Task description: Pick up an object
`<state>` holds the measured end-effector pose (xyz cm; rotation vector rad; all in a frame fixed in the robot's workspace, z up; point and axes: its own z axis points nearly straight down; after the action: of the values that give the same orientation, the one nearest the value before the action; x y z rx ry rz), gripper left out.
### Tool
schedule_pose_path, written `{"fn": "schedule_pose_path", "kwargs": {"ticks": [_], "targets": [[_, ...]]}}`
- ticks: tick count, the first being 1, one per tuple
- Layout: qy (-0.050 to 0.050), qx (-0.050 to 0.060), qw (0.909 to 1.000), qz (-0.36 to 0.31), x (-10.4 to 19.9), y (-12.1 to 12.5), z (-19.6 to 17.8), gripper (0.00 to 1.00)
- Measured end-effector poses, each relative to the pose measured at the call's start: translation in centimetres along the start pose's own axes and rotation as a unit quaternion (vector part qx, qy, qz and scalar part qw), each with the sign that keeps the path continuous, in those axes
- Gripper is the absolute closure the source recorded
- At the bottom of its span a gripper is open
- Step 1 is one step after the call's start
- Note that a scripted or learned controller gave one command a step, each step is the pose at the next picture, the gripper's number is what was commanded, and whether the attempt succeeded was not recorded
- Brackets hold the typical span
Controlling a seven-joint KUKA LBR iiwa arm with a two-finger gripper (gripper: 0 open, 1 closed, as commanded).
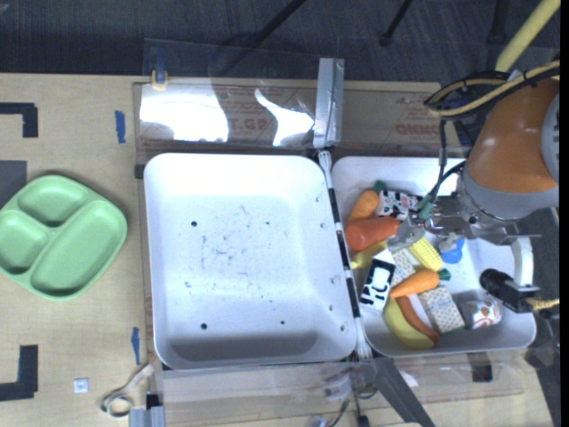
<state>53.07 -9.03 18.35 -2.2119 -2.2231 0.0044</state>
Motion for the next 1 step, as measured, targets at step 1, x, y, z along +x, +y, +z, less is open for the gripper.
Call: {"fn": "schedule_pose_path", "kwargs": {"ticks": [1], "targets": [[0.0,-0.001,1.0,-0.009,-2.85,1.56,6.13,0.0]]}}
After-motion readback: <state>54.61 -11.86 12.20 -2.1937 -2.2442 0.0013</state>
